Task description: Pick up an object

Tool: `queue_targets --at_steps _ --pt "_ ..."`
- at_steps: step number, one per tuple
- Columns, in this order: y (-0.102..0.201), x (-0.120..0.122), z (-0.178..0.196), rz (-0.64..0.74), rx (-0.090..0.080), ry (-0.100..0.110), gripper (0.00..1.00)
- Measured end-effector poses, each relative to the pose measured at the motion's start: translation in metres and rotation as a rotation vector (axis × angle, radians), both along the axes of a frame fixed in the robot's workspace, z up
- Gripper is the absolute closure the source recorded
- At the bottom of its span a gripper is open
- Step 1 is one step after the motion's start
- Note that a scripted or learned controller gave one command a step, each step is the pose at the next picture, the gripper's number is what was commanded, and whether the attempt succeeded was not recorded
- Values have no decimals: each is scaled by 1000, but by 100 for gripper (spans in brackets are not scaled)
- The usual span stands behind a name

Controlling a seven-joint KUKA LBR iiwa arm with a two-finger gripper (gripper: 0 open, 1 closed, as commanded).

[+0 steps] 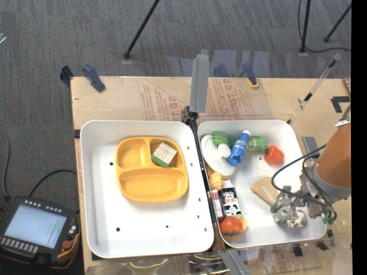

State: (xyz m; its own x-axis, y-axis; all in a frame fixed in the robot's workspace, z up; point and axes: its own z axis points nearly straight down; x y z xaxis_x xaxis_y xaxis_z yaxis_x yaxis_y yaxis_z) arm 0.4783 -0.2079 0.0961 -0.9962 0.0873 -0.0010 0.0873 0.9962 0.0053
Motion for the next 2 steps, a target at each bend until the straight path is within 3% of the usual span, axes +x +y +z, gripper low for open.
queue_targets --at_steps 1,2 --pt "-2 -2 -10 -508 0 6 100" --pt "33 -2 -10 -517 -2 7 100"
